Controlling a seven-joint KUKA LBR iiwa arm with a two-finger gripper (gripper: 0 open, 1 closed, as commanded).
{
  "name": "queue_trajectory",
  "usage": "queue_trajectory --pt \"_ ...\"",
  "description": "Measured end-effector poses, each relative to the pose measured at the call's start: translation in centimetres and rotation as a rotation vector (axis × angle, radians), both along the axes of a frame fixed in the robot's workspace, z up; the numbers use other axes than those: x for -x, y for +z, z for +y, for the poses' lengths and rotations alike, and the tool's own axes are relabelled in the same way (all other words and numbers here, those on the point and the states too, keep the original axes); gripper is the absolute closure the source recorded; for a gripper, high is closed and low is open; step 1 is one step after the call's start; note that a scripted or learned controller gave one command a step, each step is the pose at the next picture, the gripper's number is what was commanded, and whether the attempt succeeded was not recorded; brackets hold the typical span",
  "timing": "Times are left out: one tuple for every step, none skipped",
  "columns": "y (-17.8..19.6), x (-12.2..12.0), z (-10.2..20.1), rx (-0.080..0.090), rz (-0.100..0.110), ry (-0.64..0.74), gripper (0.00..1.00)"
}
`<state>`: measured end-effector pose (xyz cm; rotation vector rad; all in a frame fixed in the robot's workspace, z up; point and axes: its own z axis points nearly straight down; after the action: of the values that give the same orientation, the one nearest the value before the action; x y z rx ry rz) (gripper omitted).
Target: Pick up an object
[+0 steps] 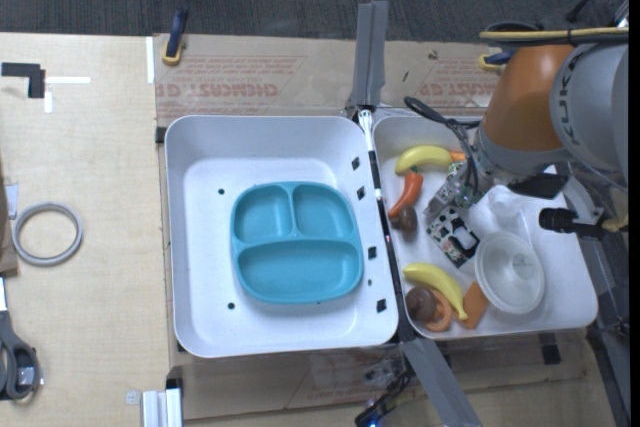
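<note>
across the bench, two shallow white bins are set side by side, and everything else is arranged around or inside them. the left bin is the larger-looking of the two in this view, and a blue divided plate is laid flat at its centre, with two small compartments toward 12 o'clock and one long compartment toward 6 o'clock. the right bin is reached by the grey arm, which is seen entering from 3 o'clock, its orange band being held above the bin's 12 o'clock edge. a clear plastic cup is seen lying near the bin's middle, toward 4 o'clock from the gripper. the gripper is lowered into the right bin, left of centre; whether its fingers are open or closed cannot be told, and nothing can be made out between them. a yellow banana is placed at 12 o'clock from the gripper, near the bin's far wall. a second banana is placed at 6 o'clock, touching a brown round item and an orange piece. an orange-red pepper-like item is found at 9 o'clock from the gripper, just beside the bin's left wall. outside the bins, at 9 o'clock on the bench, a grey ring is left lying flat.
</note>
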<state>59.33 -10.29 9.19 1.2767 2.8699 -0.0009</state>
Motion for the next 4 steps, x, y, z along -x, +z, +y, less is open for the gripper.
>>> queue_trajectory --pt "0.1 2.9 -7.2 0.000 -0.001 0.111 1.00" --pt "0.1 2.9 -7.2 0.000 -0.001 0.111 0.00" --pt "0.1 -4.5 -3.5 0.001 -0.003 0.047 0.00" --pt "1.2 -4.7 -3.5 0.004 -0.008 0.050 1.00"
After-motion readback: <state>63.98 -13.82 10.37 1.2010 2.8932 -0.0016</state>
